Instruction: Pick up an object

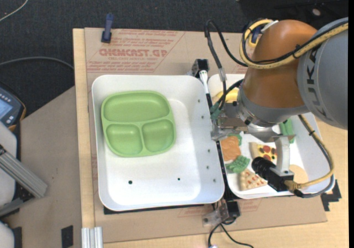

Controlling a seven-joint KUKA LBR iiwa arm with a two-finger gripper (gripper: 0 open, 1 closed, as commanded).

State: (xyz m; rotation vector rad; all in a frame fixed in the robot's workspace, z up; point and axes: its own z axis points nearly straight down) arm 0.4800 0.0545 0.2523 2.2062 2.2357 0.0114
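Observation:
The arm's orange wrist and grey body cover most of the right bin (pixel 310 183). My gripper (pixel 229 130) reaches down at that bin's left side, just above an orange toy food piece (pixel 230 146). Below it lie a green leafy toy (pixel 239 164), a pizza slice toy (pixel 250 180) and a second pizza-like piece (pixel 264 150). A yellow item (pixel 228 95) peeks out at the bin's far left, and a green piece (pixel 287 128) shows at the right of the arm. The left bin (pixel 191 130) holds a green divided plate (pixel 138 123).
Both bins rest on a brown cardboard sheet (pixel 133 47), which has a blue clip (pixel 107 27) at its far left corner. Black cables run from the bins' far divider up to the arm. A round tan piece (pixel 299 174) lies at the right bin's near right.

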